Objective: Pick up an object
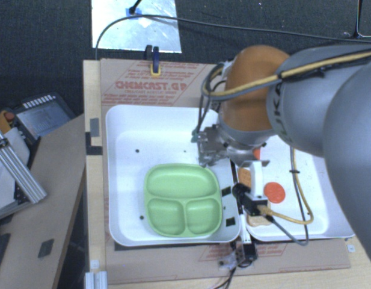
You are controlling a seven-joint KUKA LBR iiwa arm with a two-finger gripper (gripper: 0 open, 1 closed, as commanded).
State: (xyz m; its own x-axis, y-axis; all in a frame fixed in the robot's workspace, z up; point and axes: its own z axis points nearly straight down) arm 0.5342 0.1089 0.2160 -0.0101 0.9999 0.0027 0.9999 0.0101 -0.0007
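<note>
Green divided plate (184, 199) sits in the left bin (122, 161), nearest the camera, just below-left of the tool (208, 156); the tool hangs over the plate's far-right rim. Plate's long axis runs roughly across the bin, two small compartments on the near side. Can't tell whether the tool is apart or together; wrist blocks it. Orange disc (273, 192) lies right of the tool in the right bin (320, 221). Beyond the tool, cardboard (150, 84) reads "CHEMCAST GP".

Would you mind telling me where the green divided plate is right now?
The green divided plate lies in the left bin, in its near right corner, just below the tool.
</note>
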